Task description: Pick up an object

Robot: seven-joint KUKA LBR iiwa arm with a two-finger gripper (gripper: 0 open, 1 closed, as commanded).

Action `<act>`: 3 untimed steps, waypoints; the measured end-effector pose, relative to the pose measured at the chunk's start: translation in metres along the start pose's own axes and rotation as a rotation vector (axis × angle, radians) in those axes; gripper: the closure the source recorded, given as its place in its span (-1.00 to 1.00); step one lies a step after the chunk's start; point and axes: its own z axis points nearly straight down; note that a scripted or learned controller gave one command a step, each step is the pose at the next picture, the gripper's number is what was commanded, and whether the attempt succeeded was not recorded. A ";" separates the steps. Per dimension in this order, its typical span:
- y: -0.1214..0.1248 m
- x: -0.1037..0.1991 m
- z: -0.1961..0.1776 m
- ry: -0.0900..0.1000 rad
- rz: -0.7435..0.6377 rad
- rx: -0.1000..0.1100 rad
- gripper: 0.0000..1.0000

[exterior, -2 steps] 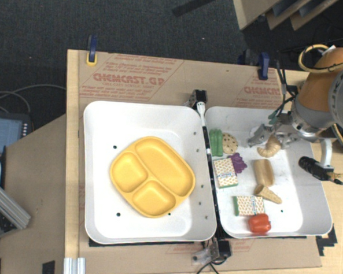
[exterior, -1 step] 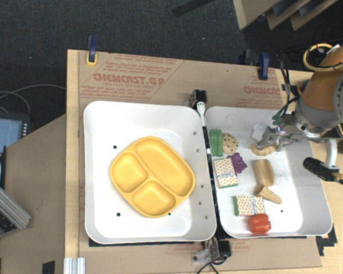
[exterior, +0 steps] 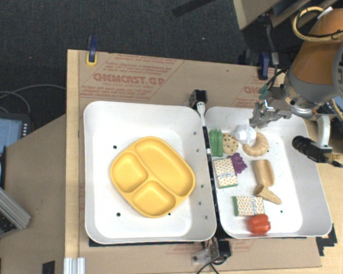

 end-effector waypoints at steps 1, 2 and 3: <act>0.025 -0.034 -0.033 -0.005 0.009 0.006 1.00; 0.023 -0.032 -0.030 -0.003 0.009 0.012 -1.00; -0.037 -0.051 0.124 0.001 0.014 0.023 -1.00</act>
